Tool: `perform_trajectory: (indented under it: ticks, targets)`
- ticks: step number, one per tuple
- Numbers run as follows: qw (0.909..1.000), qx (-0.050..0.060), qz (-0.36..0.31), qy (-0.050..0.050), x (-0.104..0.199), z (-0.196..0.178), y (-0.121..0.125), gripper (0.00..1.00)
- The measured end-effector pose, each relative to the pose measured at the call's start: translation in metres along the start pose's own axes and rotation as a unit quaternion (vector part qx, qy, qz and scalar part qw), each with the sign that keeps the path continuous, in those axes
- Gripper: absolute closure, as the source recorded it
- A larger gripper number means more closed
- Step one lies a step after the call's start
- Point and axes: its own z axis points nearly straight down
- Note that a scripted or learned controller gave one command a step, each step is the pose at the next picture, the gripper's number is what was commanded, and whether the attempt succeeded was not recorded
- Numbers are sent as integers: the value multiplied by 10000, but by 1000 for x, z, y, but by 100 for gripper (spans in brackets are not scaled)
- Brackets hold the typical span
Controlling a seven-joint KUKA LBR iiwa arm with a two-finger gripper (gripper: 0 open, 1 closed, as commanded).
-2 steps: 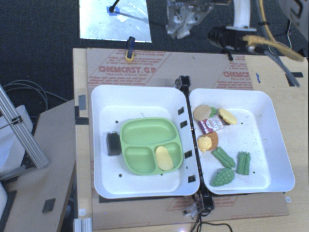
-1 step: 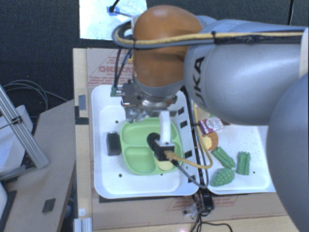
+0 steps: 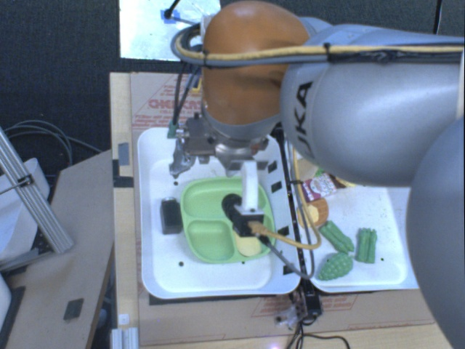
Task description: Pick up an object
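Closest to the lens is the grey arm [image 3: 378, 115], a bulky link entering from 3 o'clock and covering the upper right of the camera view. Its orange band [image 3: 247, 57] sits at about 12 o'clock over the bins. Below the band, the end effector [image 3: 180, 164] hangs over the far part of the left bin [image 3: 156, 267]. I cannot tell whether it is spread or pressed together, and nothing can be seen pinched in it.

A green divided plate [image 3: 207, 231] lies in the middle of the left bin, at 5 o'clock from the end effector. A small yellow piece [image 3: 249, 247] rests in the plate's compartment at 4 o'clock. A black block [image 3: 171, 215] lies on the bin floor just beside the plate at its 9 o'clock, and at 6 o'clock from the end effector but apart from it.

The right bin [image 3: 385, 217] adjoins the left bin at 3 o'clock. In it, a red and white packet [image 3: 320, 187] lies near the shared wall, with a round tan piece [image 3: 317, 211] at its 6 o'clock. A long green vegetable [image 3: 336, 235] lies at a slant below that. A green stalk bundle [image 3: 365, 244] stands at the vegetable's 3 o'clock, and a knobbly green piece [image 3: 334, 266] at its 6 o'clock.

Both bins rest on the table [image 3: 120, 107]
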Motion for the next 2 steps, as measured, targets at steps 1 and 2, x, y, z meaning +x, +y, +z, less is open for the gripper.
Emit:
perform_trajectory:
  ticks: [1, 2]
  targets:
    - [10000, -91, 11, 14, -1, -77, 134, 0]
    - [9999, -94, -24, 28, 0, -220, 128, 0]
